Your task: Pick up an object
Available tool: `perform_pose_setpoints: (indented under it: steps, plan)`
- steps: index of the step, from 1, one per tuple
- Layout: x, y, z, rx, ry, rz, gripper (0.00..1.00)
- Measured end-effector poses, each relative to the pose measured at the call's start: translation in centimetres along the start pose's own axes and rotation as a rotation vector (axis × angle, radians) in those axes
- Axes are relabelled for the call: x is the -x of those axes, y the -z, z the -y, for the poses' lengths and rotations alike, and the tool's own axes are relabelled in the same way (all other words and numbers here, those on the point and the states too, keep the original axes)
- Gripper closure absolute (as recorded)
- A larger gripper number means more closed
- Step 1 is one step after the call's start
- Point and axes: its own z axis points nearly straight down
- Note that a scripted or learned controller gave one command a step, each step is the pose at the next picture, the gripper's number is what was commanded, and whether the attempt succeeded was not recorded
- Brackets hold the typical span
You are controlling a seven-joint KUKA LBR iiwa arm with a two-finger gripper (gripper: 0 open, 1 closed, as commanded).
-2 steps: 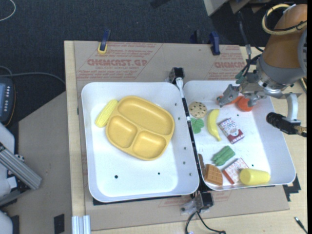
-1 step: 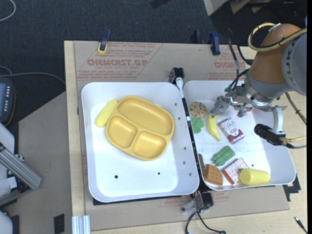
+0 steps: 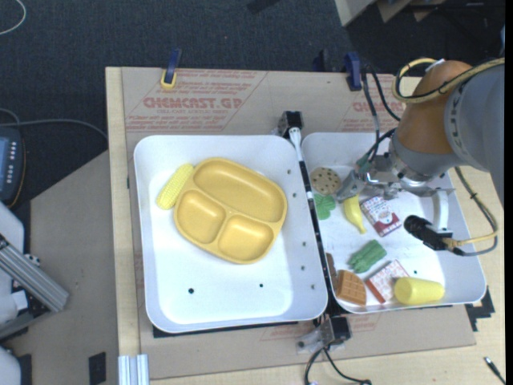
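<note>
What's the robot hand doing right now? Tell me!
Gripper low in right bin, above banana. Nothing seen between its fingers. Cookie and red-white packet crowd close beside.

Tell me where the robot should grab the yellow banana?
Probably across the middle of the banana, coming straight down. It lies flat in the right bin, long and narrow, so fingers fit on either side. The green toy and red packet crowd it, so go carefully.
</note>
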Motion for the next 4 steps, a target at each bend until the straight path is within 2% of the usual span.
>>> perform_pose_setpoints:
  steps: [1, 4]
  plan:
    - [0.0, 1.1, 0.0, 0.000, -0.002, -0.001, 1.00]
    - [-0.2, 14.2, -0.6, 0.004, 0.001, -0.001, 1.00]
